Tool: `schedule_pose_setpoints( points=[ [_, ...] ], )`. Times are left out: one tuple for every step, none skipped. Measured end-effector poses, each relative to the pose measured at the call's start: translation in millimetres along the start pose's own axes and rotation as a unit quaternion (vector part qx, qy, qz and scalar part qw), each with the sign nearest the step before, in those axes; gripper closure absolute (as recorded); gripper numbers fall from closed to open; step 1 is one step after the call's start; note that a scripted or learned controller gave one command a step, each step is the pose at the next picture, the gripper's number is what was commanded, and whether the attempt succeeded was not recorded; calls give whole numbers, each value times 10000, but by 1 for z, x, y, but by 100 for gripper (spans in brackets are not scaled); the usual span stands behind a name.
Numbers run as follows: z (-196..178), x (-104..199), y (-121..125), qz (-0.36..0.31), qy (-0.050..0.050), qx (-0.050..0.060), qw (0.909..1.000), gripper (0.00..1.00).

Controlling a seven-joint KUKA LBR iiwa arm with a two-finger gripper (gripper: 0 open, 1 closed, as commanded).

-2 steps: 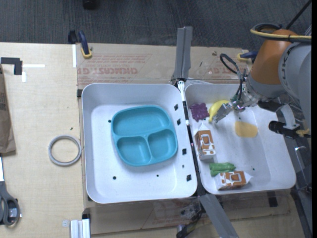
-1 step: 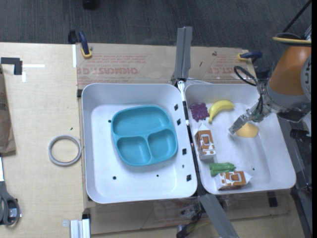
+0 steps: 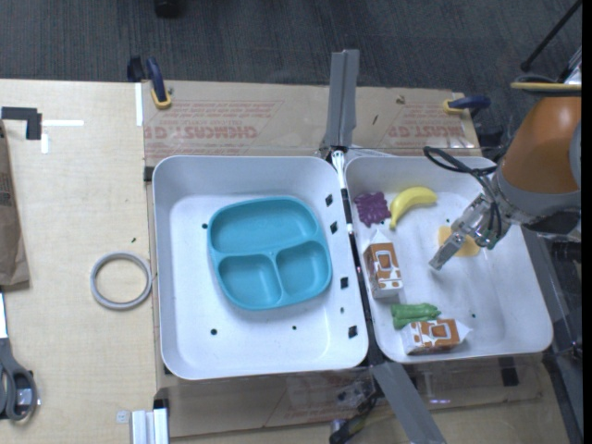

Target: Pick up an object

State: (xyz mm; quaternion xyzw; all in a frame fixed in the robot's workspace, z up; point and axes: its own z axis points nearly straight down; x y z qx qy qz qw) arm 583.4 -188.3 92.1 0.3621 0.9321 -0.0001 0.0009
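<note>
Two fingers of the gripper [image 3: 450,245] stand slightly apart over the right bin [image 3: 504,326], touching an orange piece [image 3: 460,241], not clearly holding it

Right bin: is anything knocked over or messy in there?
A little. One small carton and another lie on their sides in the right bin, scattered with the banana. Nothing looks spilled or broken.

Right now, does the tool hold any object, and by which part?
It cannot be told. The tool is in the right bin over a yellow-orange piece, but a hold is not visible.
</note>
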Motion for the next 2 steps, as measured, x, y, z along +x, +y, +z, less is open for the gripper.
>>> schedule_pose_setpoints(
  points=[
    [0, -33, 52, 1663, -7, 1, 9861, 0],
    [0, -2, 111, 1538, -6, -3, 9881, 0]
  ],
)
